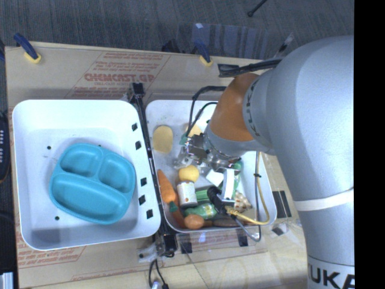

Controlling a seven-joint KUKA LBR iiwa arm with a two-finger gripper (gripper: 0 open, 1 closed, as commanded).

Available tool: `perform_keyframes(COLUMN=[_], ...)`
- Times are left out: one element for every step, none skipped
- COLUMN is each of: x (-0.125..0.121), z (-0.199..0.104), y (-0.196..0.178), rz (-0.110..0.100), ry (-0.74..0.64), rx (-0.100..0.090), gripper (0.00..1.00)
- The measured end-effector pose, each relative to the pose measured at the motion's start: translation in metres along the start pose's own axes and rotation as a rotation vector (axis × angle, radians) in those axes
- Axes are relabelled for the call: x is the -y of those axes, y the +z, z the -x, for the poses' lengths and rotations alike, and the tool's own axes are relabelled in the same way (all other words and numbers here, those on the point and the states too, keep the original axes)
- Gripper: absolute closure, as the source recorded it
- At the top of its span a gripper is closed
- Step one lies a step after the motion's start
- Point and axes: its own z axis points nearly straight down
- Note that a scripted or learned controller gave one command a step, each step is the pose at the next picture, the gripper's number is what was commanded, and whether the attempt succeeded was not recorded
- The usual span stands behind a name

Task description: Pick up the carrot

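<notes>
The carrot (166,186) is orange and lies lengthwise against the left wall of the right bin (155,110), pointing toward the front. My gripper (194,152) hangs low over the middle of that bin, below the orange wrist band (236,116). It sits just right of and behind the carrot, above a small yellow fruit (188,174). Nothing of the carrot is lifted; it rests on the bin floor among the other items.
The right bin's front half is crowded: a white can (186,194), a green bottle (205,210), an orange round item (194,221), a pale yellow disc (162,138) at the back. A blue divided tray (93,182) lies in the left bin (24,161).
</notes>
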Motion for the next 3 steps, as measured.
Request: perform_keyframes(x=[0.068, 0.067, 0.073], z=[0.035, 0.034, 0.011], y=[-0.001, -0.011, 0.000], rz=[0.007, 0.004, 0.010], ry=[-0.135, -0.150, -0.150], rx=[-0.003, -0.003, 0.000], gripper=[1.00, 1.00, 1.00])
